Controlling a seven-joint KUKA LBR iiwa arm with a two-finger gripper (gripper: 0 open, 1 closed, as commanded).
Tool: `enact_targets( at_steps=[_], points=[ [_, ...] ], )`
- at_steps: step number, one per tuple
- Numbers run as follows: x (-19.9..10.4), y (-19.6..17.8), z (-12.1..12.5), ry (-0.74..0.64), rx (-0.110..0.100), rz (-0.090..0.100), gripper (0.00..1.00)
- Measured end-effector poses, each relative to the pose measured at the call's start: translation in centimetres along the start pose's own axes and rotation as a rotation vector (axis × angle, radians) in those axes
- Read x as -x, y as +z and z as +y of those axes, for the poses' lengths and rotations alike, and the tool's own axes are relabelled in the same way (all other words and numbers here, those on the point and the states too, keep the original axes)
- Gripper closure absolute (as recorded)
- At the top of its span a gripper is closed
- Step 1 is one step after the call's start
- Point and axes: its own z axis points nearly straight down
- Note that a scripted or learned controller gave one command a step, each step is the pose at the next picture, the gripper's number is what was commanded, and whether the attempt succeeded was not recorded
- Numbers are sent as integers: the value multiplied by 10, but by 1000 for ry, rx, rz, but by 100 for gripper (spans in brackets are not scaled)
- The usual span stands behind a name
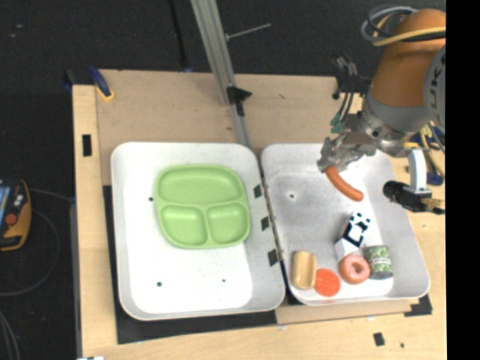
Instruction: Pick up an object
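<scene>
The gripper (335, 163) is seen over the far part of the right bin (300, 201). An orange sausage (344, 184) is clasped at its upper end between the fingers and hangs slantwise down toward the near right, seemingly above the bin floor. Well apart, at the bin's near edge, a pink doughnut (354, 268) and a green can (379, 261) are found.

Green three-compartment tray (202, 205) in the left white bin (135, 276), on a wooden bench (165, 103)
</scene>
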Motion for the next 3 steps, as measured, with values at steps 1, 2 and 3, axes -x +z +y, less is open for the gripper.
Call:
enact_targets(
  at_steps=[1, 2, 3],
  points=[
    [-45, 13, -19, 0, 0, -1, 100],
    [-93, 4, -46, -1, 0, 1, 100],
    [-140, 9, -57, -2, -1, 1, 100]
  ],
)
